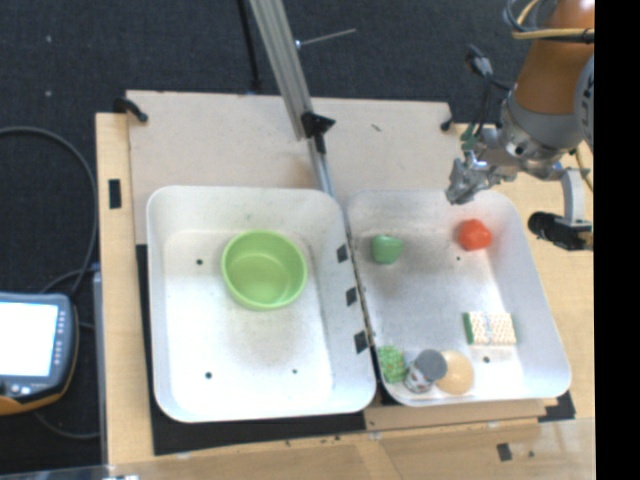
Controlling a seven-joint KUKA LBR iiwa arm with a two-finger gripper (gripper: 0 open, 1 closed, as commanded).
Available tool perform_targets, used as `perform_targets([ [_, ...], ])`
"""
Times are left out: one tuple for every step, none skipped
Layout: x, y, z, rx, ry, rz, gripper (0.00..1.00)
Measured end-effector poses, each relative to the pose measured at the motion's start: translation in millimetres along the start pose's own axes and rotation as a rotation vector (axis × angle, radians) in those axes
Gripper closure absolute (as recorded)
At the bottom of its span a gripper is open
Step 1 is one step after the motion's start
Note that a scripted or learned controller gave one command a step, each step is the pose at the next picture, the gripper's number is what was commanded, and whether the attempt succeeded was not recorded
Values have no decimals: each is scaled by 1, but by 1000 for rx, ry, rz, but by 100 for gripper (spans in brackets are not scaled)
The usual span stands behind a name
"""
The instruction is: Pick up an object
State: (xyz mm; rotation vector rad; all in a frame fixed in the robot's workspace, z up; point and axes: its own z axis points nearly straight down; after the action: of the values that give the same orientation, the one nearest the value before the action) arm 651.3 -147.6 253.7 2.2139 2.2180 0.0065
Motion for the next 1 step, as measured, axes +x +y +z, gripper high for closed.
perform_targets([
  [-1, 1, -20, 4, 2, -2, 100],
])
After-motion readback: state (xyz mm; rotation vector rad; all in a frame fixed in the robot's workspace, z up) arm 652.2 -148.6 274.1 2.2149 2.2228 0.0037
